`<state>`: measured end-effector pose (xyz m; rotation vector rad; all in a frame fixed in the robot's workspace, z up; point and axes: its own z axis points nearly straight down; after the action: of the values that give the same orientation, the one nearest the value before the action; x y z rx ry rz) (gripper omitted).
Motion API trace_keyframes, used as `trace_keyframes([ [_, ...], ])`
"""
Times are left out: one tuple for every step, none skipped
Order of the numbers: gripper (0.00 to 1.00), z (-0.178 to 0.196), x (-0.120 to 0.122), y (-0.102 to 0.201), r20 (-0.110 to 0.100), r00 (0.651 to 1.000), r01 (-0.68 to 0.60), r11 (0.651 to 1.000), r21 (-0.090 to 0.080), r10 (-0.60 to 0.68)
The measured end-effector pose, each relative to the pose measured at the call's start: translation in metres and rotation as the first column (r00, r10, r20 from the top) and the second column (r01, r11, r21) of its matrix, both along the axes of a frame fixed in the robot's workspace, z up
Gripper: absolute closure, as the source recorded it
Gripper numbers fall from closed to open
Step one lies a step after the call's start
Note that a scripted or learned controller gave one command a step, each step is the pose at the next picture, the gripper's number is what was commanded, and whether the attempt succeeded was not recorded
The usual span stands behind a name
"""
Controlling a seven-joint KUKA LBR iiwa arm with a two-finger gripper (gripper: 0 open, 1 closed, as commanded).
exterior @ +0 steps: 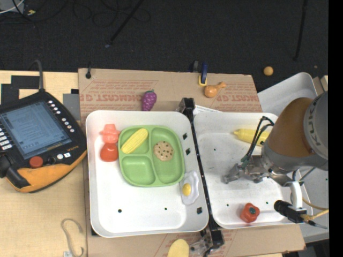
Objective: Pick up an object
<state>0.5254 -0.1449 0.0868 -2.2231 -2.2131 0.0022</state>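
Observation:
My gripper [231, 176] hangs low in the right bin [220, 143], its grey fingers pointing left near the bin floor with nothing visibly between them. A red tomato-like toy [250, 212] lies in the right bin's front part, below and right of the gripper. A yellow banana-like toy [247, 135] rests at the bin's back, partly hidden behind the arm and its cables. In the left bin [107, 208] a green divided plate [151, 173] carries a yellow corn cob [133, 140] and a cookie [163, 151].
A red-and-pink toy bottle [109, 142] stands left of the plate; a fried-egg toy [187, 189] lies at its right. Purple grapes [148, 99], an orange pear-shaped toy [213, 89] and a yellow lemon [179, 247] lie outside the bins. A teach pendant [37, 135] sits at left.

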Motion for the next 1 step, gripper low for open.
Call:
trace_keyframes([
  [1.00,0.0112,-0.0003,-0.0024,0.001,1.000,0.008,1.000,0.000,-0.008],
])
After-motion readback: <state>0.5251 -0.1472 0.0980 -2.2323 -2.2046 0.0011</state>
